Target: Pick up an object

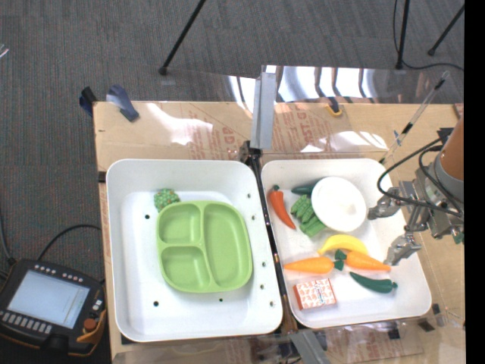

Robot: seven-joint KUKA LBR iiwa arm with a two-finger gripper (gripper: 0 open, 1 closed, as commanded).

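Observation:
The right bin (pixel 356 318) holds toy food: a white round plate (pixel 339 203), a red-orange pepper (pixel 282 207), green bean pods (pixel 305 214), a yellow banana (pixel 342 243), two orange carrots (pixel 309 265) (pixel 368 262), a dark green cucumber (pixel 373 283) and a small red box (pixel 314 293). My gripper (pixel 390 232) hovers over the right side of this bin, just right of the banana and the plate. Its two fingers (pixel 402 250) stand spread apart, open, with nothing between them.
In the left bin (pixel 129 203) lie a green divided plate (pixel 204 245) and a small green knobbly toy (pixel 167 198). A metal post (pixel 261 116) rises behind the bins. A teach pendant (pixel 49 302) lies at the lower left, off the bench.

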